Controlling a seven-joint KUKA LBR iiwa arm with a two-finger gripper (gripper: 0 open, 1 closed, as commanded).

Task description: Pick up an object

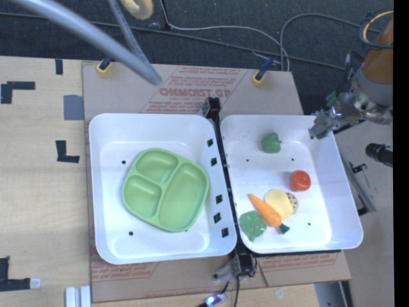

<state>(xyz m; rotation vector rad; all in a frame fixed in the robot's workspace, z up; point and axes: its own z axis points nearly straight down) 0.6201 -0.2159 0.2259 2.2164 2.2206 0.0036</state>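
Observation:
The right bin (332,171) holds several toy foods: a green pepper (271,143), a red tomato (300,181), a yellow piece (279,202), an orange carrot (264,210) and a green leafy piece (252,224). My gripper (321,126) hangs at the bin's upper right rim, off to the right of the pepper and apart from every toy. Nothing shows between its fingers.
A green divided plate (167,189) lies in the left bin (102,171). Black clips (216,165) run along the seam between the bins. A grey pole (77,21) crosses the upper left, and cables trail over the dark floor behind.

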